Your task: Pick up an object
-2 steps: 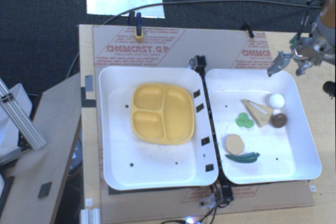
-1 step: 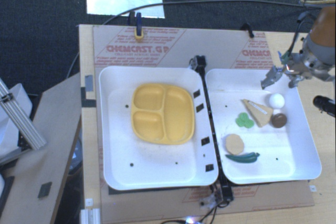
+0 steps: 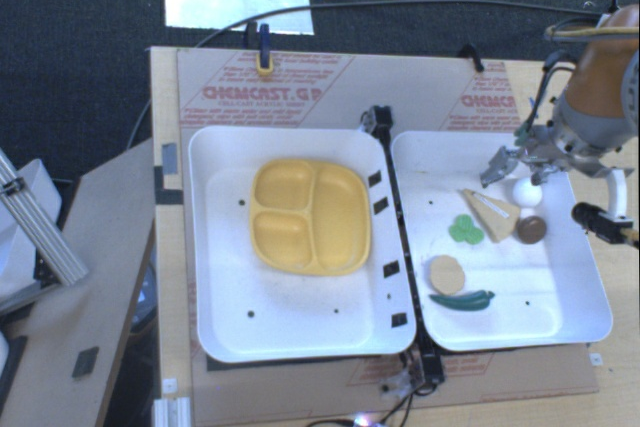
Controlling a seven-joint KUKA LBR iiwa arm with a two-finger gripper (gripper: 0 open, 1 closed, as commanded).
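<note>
In the right bin [image 3: 575, 310] lie a white egg [image 3: 527, 193], a pale cheese wedge [image 3: 489, 213], a brown round piece [image 3: 531, 230], a green flat piece [image 3: 464, 231], a tan disc [image 3: 446, 273] and a dark green pepper [image 3: 462, 300]. My gripper [image 3: 521, 174] hangs over the bin's far right part, right above the egg and close to the thick end of the cheese wedge. The arm's grey wrist and orange band rise behind it at the right edge. Whether the gripper touches the egg is not clear.
The left bin [image 3: 225, 315] holds a yellow divided plate [image 3: 308, 216]. A black divider with clips [image 3: 396, 245] runs between the bins. A black part of the arm [image 3: 603, 220] juts over the right bin's right rim. Cables cross the bench behind the bins.
</note>
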